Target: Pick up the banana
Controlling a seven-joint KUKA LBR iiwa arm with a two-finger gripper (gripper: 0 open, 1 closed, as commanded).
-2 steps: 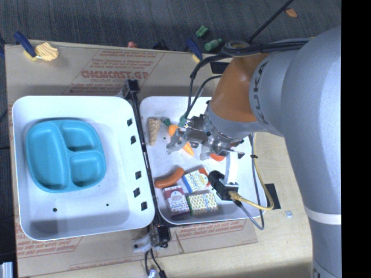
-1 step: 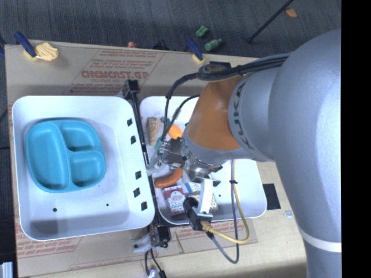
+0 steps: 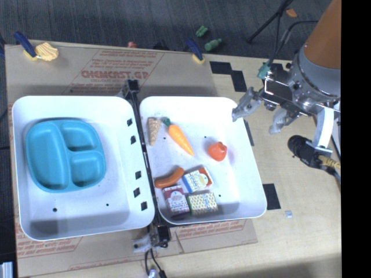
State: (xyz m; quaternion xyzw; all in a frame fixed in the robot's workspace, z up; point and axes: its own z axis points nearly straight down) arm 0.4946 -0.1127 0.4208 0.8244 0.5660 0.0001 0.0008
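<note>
**Open gripper at the right bin's edge; the banana is hard to make out**

Camera view: two white bins sit side by side, the left bin [image 3: 23,213] and the right bin [image 3: 249,178]. The left one holds one blue divided plate [image 3: 65,153].

The right one holds seven small things:
- one pale tan piece [image 3: 153,130]
- one carrot [image 3: 180,139]
- one red round fruit [image 3: 218,150]
- one sausage [image 3: 169,177]
- three small printed boxes [image 3: 197,180], clustered at the near side

At this size no item reads plainly as a banana. The pale tan piece is the likeliest candidate, though it could be something else. It lies in the far left part of the right bin, close to the wall shared with the left bin and just left of the carrot's green top. Its long axis runs far to near, with the narrower end pointing near.

The gripper [image 3: 262,114] hangs over the right bin's far right rim, well apart from the tan piece. Its two fingers [image 3: 242,106] are spread wide, and nothing is between them.
</note>
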